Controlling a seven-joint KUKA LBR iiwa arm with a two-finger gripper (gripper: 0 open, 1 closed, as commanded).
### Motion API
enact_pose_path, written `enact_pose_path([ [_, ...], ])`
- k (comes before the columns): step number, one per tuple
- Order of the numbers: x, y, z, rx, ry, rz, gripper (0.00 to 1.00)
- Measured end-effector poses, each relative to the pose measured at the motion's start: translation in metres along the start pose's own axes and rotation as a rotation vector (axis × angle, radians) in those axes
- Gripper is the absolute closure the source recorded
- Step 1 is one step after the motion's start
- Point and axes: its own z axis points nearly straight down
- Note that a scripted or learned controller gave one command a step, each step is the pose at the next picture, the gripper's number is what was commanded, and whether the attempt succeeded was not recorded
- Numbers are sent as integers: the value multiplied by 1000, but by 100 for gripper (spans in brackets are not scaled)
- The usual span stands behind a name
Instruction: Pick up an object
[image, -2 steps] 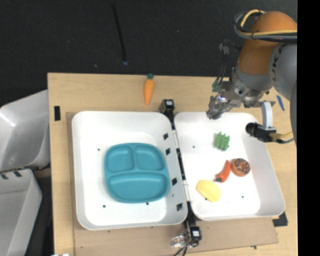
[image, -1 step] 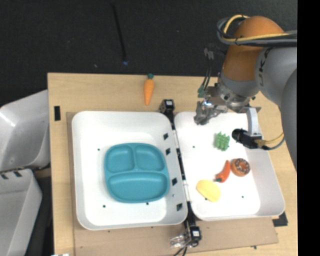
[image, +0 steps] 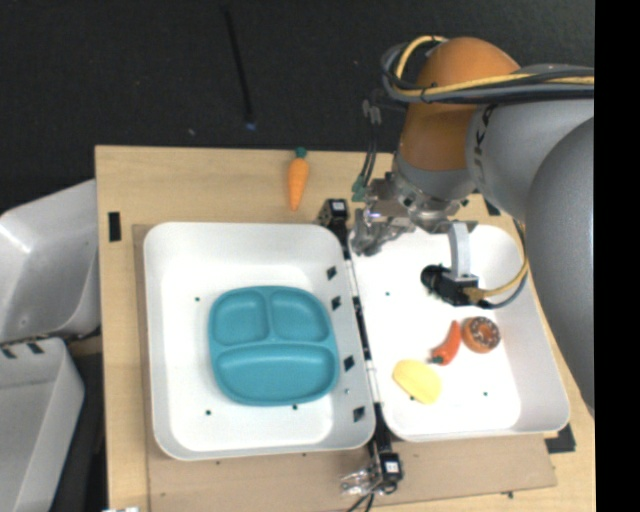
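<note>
The gripper (image: 375, 232) hung over the right bin's (image: 500, 415) top left corner, by the divider; whether it was open could not be told, as the wrist hid it. A yellow piece (image: 417, 381), a red pepper (image: 447, 345) and a round brown item (image: 481, 335) lay well below it. A blue plate (image: 272, 344) sat in the left bin (image: 170, 300). A carrot (image: 297, 178) lay on the desk (image: 200, 170).
</note>
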Motion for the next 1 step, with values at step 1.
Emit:
enact_pose_path([
  [1,46,-17,5,0,0,0,100],
])
